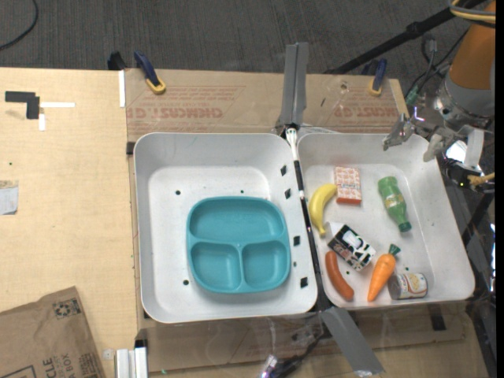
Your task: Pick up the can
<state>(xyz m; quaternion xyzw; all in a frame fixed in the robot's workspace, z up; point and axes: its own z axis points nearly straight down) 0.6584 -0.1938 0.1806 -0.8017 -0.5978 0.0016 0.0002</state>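
The can [408, 285] lay on its side in the near right corner of the right bin [441, 181], close to both the near rim and the right wall, so little open room was left on those two sides. Just left of the can, the carrot [381, 272] leaned with its green top pointing away, nearly touching it. Further left of the can sat a black-and-white box [351, 247] and a red sausage [339, 277]. Beyond the can, toward the far rim, a green bottle [393, 201] lay along the right wall, leaving a bare strip of floor between bottle and can.

Far from the can, above the bin's far right corner, the gripper [416, 142] hung with its two fingers spread apart, nothing between them. The arm [475, 61] rose behind it, orange band uppermost.
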